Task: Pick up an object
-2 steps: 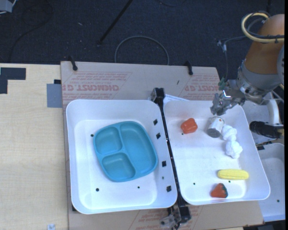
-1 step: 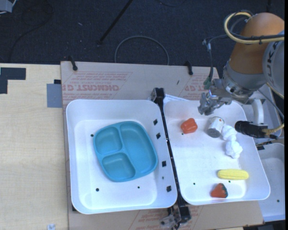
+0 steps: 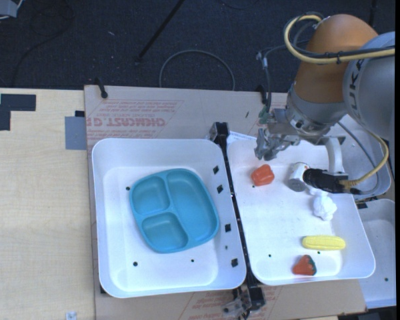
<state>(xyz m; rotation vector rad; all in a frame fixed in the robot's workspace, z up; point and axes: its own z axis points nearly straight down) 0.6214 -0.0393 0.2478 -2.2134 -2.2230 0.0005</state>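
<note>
Camera view from above the bench: the gripper (image 3: pixel 268 149) hung over the upper left corner of the right bin (image 3: pixel 364 262), just above and apart from an orange-red toy piece (image 3: pixel 263 175) lying on the bin floor. It carried nothing that could be seen, and whether it stood open or closed could not be told from this angle.

The toy looked the likeliest pick, but it sat slightly below the gripper in the frame. A straight descent risked landing on the toy's upper edge and skidding it across the smooth white floor instead of closing around it. The black divider (image 3: pixel 221 153) between the bins lay near on the left, and a drift that way could clip it.

Elsewhere in the right bin, a crumpled white wad (image 3: pixel 324 206), a yellow corn cob (image 3: pixel 323 243) and a small red piece (image 3: pixel 305 266) lay well apart toward the lower right, clear of the approach. The left bin (image 3: pixel 97 199) held a blue divided plate (image 3: pixel 174 209).
</note>
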